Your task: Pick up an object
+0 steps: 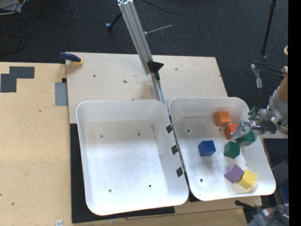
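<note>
Inside the right bin, near its right wall: gripper low over a green block (whether clamped or apart, cannot tell). Orange block just beyond; blue block toward the divider; purple block touching yellow block nearer the front corner.

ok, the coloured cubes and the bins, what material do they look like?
Cubes, e.g. blue cube and orange cube: probably painted wood or foam, going by matte, flat colour with no glare; can't settle which. Right bin and left bin: likely moulded plastic, with smooth white walls and rounded corners.
</note>
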Controlling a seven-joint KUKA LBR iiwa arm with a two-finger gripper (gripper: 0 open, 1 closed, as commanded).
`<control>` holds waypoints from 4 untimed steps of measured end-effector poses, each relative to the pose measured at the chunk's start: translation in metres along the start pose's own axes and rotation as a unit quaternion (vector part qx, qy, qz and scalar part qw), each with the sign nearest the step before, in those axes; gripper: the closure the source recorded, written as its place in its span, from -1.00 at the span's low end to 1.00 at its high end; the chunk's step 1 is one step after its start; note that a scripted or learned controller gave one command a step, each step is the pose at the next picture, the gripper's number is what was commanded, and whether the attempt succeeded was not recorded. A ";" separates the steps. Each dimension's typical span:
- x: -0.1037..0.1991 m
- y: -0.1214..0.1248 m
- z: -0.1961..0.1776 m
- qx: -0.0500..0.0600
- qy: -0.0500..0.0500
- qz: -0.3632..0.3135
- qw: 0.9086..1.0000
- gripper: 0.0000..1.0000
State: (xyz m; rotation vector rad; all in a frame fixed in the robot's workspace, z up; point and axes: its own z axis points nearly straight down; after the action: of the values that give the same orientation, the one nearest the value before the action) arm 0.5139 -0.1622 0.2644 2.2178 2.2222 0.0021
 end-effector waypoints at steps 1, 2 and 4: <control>0.052 0.021 0.016 0.004 0.002 -0.001 1.000 1.00; 0.095 0.036 0.029 0.005 0.002 -0.001 1.000 1.00; 0.204 0.066 0.020 0.002 0.001 -0.001 1.000 1.00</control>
State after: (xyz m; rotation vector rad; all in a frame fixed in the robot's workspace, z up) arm 0.5798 0.0419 0.2443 2.2194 2.2275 -0.0007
